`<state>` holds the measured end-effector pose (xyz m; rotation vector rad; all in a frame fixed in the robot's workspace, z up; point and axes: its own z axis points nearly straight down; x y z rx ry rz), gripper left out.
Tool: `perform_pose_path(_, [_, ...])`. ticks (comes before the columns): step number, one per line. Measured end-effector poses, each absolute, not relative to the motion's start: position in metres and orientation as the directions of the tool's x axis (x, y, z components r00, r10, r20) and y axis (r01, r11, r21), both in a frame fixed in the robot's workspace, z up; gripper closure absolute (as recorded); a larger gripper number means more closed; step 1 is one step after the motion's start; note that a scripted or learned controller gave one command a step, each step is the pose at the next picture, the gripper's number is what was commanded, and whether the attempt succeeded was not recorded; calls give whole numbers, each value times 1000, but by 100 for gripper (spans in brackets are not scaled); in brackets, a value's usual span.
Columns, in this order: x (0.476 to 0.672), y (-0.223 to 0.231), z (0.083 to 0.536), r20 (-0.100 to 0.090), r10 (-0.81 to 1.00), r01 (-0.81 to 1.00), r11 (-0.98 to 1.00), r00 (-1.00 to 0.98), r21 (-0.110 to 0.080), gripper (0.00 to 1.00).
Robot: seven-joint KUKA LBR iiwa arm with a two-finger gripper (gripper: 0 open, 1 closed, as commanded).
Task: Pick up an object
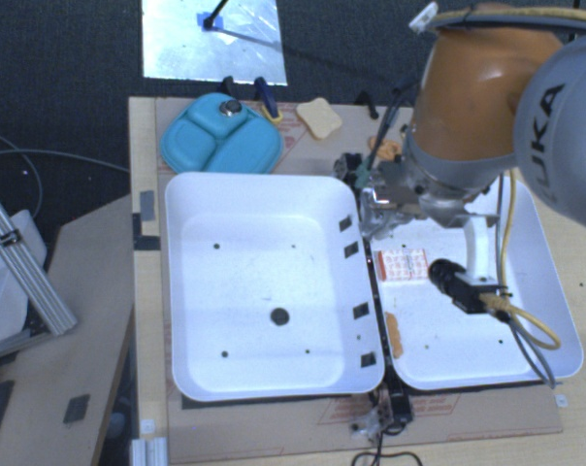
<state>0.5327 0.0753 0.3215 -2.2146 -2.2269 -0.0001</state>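
Gripper low at right bin near its left wall; cannot tell its grip state. Red-and-white packet lies just beside it; orange piece nearer the front

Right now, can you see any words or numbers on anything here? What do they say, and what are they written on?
"UKA", on the grey robot arm; big dark letters, cut off at the picture's edge.
Red print on the small white packet in the right bin: too blurred to read.
Reddish marks on the cardboard under the bins: too small to read.
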Motion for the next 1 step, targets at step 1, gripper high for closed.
perform_pose_path(1, [552, 120, 233, 2, 1000, 1000, 5, -5, 2, 100])
